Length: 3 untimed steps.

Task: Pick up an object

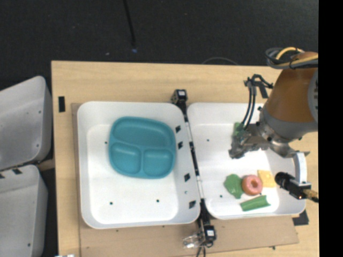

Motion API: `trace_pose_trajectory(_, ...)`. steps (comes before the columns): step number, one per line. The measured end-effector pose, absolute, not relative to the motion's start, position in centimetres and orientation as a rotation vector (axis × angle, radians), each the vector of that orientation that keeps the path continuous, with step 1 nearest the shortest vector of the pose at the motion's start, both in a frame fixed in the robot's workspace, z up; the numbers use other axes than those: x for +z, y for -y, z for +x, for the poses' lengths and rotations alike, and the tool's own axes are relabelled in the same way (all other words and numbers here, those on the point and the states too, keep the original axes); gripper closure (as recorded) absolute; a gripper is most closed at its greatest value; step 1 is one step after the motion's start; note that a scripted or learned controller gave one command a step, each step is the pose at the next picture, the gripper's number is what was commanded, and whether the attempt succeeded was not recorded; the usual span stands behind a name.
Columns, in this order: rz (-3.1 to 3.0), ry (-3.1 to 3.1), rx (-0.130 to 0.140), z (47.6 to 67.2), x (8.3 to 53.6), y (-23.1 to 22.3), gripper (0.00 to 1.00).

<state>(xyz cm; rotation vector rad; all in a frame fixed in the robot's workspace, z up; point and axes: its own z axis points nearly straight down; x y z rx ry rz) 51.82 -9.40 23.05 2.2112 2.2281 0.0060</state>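
My end effector (237, 148) hangs low over the right white plastic bin (214, 116), and I cannot tell its grip state because it blurs into dark clutter. The pickable pieces, a pink ring-shaped doughnut toy (252, 184), a green leaf-like piece (233, 185), a yellow block (266, 177) and a green bar (253, 203), cluster just nearer. A teal divided plastic tray (142, 146) fills the left white bin (94, 197).

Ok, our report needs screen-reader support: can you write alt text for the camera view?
A grey-and-orange robot arm reaches into the right white bin, its gripper above a cluster of small toys: green leaf, pink donut, yellow block, green piece. The left bin holds a teal divided plate.
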Motion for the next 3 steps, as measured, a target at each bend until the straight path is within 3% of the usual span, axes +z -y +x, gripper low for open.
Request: trace_pose_trajectory(3, 2.211, -2.229, 0.006, 51.7, 24.9, -5.9, 1.00)
